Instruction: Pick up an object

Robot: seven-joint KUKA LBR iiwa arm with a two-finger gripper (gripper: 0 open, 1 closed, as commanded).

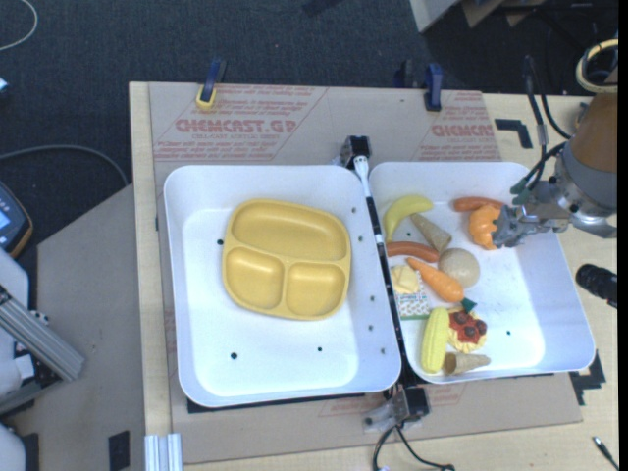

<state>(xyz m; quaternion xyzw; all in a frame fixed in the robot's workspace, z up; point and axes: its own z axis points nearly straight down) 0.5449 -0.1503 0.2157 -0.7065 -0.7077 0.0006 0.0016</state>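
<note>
1. Camera view: the pincer [512, 226] hangs low over the right bin [549, 346], close against an orange toy pepper [482, 226] near the bin's upper right. Whether it is open or closed I cannot tell, since the wrist hides its tips.
2. The toy food sits heaped along the right bin's left half, probably tipped in loose; the pepper lies apart from the heap, which makes it the easiest target.
3. The pepper is squat, with no clear long axis. Just above it a red sausage [474, 203] runs left to right.
4. The left bin [191, 292] holds a yellow divided plate [287, 259], lying flat.
</note>
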